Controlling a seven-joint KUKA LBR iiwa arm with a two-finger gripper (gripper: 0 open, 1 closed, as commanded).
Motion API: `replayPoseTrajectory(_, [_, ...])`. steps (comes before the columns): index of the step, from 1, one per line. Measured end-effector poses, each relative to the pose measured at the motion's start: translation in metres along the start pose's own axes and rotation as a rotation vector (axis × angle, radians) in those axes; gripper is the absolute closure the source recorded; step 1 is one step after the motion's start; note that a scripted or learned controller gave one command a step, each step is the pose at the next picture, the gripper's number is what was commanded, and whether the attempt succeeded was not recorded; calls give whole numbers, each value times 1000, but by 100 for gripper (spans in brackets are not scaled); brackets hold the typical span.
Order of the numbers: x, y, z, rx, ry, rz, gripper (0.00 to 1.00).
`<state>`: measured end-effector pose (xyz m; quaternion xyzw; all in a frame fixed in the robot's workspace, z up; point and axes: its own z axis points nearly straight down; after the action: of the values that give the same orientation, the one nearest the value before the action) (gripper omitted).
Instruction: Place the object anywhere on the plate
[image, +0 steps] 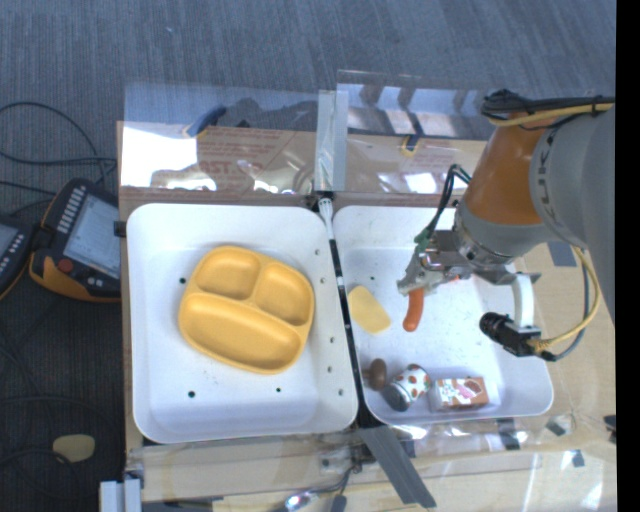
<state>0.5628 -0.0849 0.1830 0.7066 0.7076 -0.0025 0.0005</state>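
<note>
Gripper (425, 283) over the right bin (520, 395), an orange carrot-like object (412, 312) between its fingers — the yellow plate (245, 306) lies in the left bin (150, 400)

Camera view: the arm (520, 170) enters from the right, and its fingers close narrowly on the upper end of the orange object, which hangs roughly upright, well right of the plate; a pale yellow piece (368, 309) lies between object and plate, just right of the wall between the bins; a brown item (377, 373), a small can (405, 385) and a red-and-white carton (458, 392) lie right of and below the plate — the three-compartment plate holds nothing
</note>
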Motion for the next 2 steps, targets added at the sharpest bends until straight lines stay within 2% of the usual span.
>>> replayPoseTrajectory(1, [77,22,-1,1,4,-1,100])
replayPoseTrajectory(2, [129,17,0,1,3,-1,100])
